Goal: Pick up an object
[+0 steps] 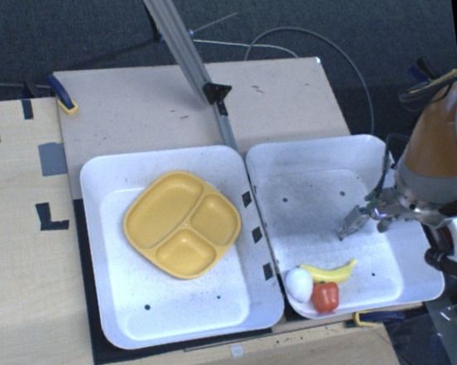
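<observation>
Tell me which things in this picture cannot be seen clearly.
- Pincer, camera view: too small and blurred to tell open from shut.
- Arm: cut off by the right edge.
- White ball, red pepper, banana: crowded together, so their touching edges hide each other.

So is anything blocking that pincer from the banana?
Nothing visible. The pincer is over bare floor of the right bin, and the banana lies nearer the front edge, beside a white ball and a red pepper.
</observation>
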Motion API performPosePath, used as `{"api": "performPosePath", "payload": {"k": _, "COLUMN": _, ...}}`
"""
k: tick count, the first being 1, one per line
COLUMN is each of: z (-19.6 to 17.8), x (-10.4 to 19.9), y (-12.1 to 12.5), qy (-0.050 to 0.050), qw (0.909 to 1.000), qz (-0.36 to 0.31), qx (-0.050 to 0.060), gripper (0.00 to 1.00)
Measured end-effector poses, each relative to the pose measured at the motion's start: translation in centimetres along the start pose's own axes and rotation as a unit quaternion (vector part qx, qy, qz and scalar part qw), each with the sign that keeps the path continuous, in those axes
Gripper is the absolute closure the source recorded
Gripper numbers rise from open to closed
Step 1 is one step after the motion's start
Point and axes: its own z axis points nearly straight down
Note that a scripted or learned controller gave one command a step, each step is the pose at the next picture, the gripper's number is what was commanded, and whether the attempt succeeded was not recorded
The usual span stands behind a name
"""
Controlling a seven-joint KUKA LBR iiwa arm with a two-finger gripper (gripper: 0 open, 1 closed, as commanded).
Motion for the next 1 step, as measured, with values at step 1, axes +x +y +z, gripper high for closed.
{"api": "performPosePath", "payload": {"k": 1, "z": 3.64, "x": -0.01, "y": 0.04, "qy": -0.002, "qw": 1.0000, "qz": 0.000, "qx": -0.003, "gripper": 0.00}}
